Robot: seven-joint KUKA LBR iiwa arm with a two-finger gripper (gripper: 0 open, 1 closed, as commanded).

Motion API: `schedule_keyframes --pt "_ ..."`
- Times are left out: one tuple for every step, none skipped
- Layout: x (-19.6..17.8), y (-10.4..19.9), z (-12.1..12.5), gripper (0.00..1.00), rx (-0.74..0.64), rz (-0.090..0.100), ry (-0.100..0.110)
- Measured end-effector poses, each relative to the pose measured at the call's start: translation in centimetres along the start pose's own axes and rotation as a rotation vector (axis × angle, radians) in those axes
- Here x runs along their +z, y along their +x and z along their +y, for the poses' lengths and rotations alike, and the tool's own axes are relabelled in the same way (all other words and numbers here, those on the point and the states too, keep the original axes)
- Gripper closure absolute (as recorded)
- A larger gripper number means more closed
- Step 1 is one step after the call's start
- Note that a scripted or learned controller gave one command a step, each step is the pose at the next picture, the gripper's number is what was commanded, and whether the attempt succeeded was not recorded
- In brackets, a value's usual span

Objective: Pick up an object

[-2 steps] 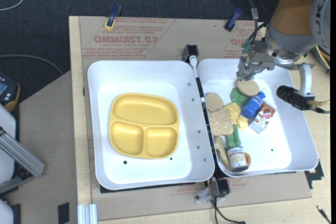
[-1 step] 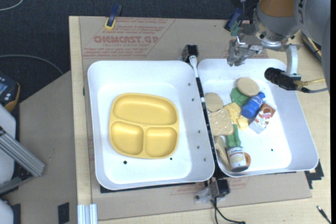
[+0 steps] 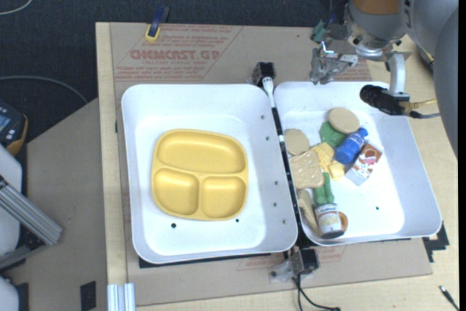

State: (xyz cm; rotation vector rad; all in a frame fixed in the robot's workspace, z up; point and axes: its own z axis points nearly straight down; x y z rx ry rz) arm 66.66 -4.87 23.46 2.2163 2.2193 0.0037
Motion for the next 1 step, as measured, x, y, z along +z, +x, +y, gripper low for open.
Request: schedule_keyframes --pt "0.65 -0.15 0.62 1.0 0.0 0.0 0.001"
